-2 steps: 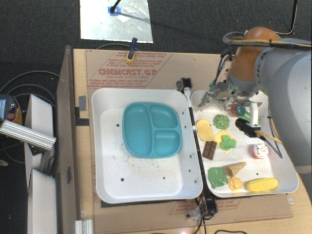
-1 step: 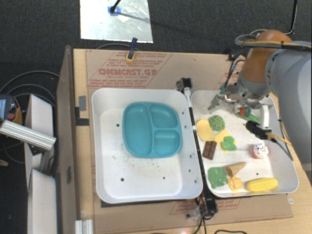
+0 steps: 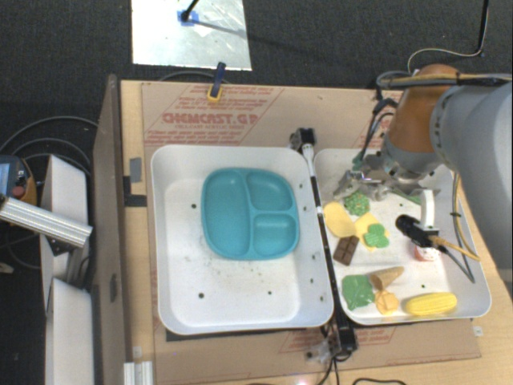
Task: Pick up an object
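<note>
Two white bins [image 3: 172,311] share the bench — toy food [image 3: 369,235] crowds the gripper [image 3: 358,184], finger spread unclear.

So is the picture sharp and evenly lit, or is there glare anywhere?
Camera view: soft overall, small toys in the right bin slightly fuzzy; bright glare on the foil sheet up top; white bins look washed out, the left bin throws little shadow; dark floor loses detail.
</note>
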Controlling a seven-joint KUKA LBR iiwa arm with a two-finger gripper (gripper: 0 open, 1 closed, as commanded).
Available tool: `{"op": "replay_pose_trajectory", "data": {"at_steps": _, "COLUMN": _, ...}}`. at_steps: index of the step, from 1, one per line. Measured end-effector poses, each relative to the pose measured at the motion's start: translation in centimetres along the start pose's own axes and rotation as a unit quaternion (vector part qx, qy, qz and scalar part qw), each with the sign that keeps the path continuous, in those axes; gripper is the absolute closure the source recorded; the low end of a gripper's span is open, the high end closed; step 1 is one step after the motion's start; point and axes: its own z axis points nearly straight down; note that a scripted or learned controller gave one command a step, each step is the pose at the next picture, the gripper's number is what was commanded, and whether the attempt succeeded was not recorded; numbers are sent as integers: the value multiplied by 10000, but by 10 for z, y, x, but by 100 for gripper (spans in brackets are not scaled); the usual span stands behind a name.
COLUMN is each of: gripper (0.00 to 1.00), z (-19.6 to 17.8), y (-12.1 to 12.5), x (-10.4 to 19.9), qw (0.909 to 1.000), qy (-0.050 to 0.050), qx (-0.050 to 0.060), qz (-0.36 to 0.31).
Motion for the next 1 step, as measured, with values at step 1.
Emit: {"op": "replay_pose_trajectory", "data": {"at_steps": 1, "gripper": 100, "z": -12, "y": 3, "x": 0, "qw": 10000, "qy": 2, "qx": -33, "qz": 0}}
